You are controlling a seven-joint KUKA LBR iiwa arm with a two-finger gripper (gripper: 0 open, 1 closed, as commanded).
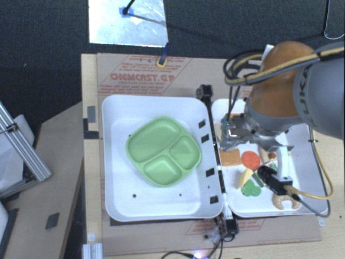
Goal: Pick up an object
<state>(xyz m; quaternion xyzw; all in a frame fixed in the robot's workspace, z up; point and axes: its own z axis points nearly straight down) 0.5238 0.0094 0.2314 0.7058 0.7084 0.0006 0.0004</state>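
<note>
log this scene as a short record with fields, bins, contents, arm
left bin: holds a green divided plate
right bin: toy food, an orange slab, a red round piece, a yellow wedge, a green piece, a tan piece
arm: over the right bin, reaching in from the right
pincer: fingers hidden, state unclear

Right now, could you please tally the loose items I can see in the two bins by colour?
Green: 2, the divided plate in the left bin and a small green piece in the right bin.
Orange: 1, a flat slab.
Red: 1, a round piece.
Yellow: 1, a wedge.
Tan: 1, a curved piece.
Total: 6; the arm may hide more.
</note>
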